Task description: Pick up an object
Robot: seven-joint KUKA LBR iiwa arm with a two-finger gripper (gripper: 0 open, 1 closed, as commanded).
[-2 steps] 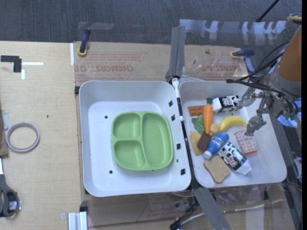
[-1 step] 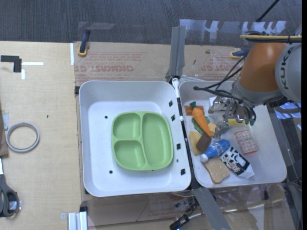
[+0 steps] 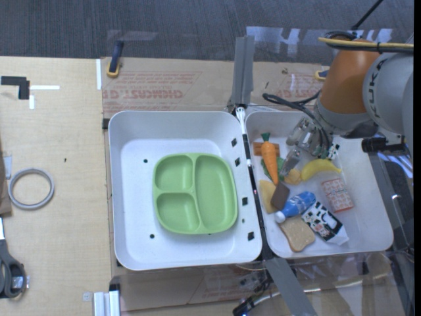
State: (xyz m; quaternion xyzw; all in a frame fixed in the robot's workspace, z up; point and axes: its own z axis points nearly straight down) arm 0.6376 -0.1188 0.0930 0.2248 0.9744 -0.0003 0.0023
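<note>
Over the right bin, the gripper is poised above the carrot and banana; its grasp cannot be told, and nothing is seen lifted yet.

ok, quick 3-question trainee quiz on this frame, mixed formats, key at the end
1. True or false: the green three-compartment plastic plate lies in the left white bin.
2. Which thing lies nearest the gripper? A) orange toy carrot B) tan slice of toy bread C) pink waffle-patterned square
3. Fill in: the grey ring of tape lies on the wooden bench, to the ____ of both bins in the camera view.

Key: 1 true; 2 A; 3 left
</note>
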